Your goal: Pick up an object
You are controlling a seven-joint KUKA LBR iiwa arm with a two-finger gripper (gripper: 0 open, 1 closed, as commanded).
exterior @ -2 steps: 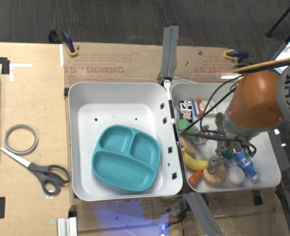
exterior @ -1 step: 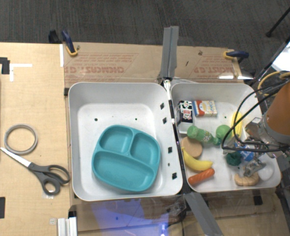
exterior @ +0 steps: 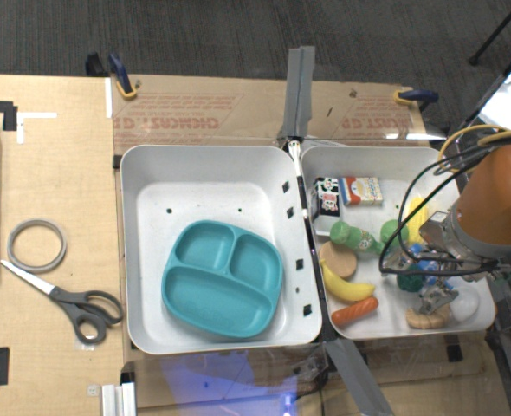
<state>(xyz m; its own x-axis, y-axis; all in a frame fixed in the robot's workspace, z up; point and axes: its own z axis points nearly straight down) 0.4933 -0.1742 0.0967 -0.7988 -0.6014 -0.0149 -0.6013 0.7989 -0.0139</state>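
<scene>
The table (exterior: 48,189) carries two white bins: the left bin (exterior: 143,180), at the frame's centre, holds a teal divided plate (exterior: 223,278). In the right bin (exterior: 359,150), the hand (exterior: 435,299) is low at lower right, its opening impossible to judge, above a beige food piece (exterior: 427,320); a banana (exterior: 348,286) and carrot (exterior: 354,311) lie left of it.

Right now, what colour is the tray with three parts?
Teal, a blue-green. The tray shows in the camera view, in the left bin.

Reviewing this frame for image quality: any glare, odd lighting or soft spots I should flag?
Camera view: mostly sharp and evenly lit; the teal plate and scissors are crisp. A bluish-purple glow washes out the bench edge below the left bin. The bright patch at the upper right corner looks overexposed. The claw sits among cables, soft and hard to read.
</scene>
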